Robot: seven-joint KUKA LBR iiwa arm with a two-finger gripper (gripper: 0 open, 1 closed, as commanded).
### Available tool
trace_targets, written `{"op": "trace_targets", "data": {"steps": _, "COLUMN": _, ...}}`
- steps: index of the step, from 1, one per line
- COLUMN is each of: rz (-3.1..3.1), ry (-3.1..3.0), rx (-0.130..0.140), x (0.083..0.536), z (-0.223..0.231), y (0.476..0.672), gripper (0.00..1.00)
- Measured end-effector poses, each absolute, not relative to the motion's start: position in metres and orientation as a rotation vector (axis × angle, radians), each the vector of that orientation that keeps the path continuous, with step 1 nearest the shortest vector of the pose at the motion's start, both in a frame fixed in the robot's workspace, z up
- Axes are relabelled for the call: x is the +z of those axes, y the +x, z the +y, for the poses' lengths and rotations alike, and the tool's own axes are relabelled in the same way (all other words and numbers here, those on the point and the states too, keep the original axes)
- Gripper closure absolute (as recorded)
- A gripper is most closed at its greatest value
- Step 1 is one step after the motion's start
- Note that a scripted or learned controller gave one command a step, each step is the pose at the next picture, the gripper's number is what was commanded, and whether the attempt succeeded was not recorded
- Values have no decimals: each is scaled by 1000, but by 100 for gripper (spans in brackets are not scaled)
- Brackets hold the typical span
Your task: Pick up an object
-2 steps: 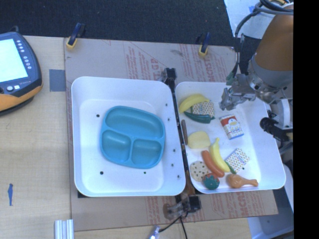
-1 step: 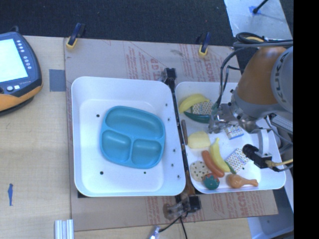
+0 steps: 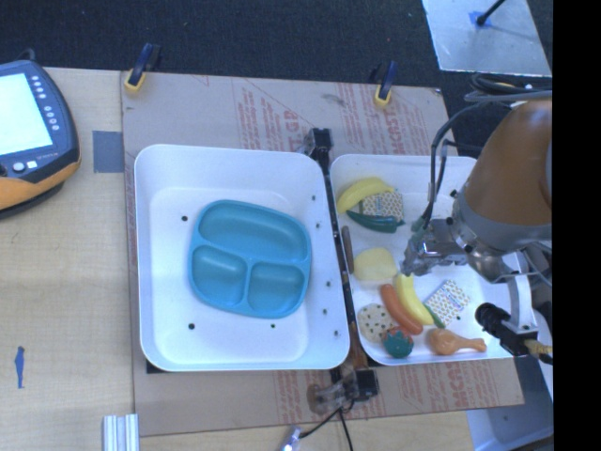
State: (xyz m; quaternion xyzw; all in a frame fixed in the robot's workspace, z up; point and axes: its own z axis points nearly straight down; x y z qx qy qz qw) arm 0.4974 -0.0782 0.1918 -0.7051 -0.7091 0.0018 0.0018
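Looming largest at the right, the arm [image 3: 512, 172] is leaning over the right bin [image 3: 349, 172], and I'm seeing its tool [image 3: 424, 255] hanging just above the toys; I cannot tell how it is set. Beneath it a banana [image 3: 409, 298] and carrot [image 3: 398, 310] are lying side by side, touching. A yellow block [image 3: 375, 264] is sitting just left of them. A blue tray [image 3: 251, 258] is resting in the left bin [image 3: 150, 280].
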Motion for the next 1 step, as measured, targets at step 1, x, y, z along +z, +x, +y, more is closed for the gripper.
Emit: {"op": "trace_targets", "data": {"steps": 1, "rz": -2224, "ry": -2211, "rx": 8, "x": 98, "z": -94, "y": 515, "gripper": 0}}
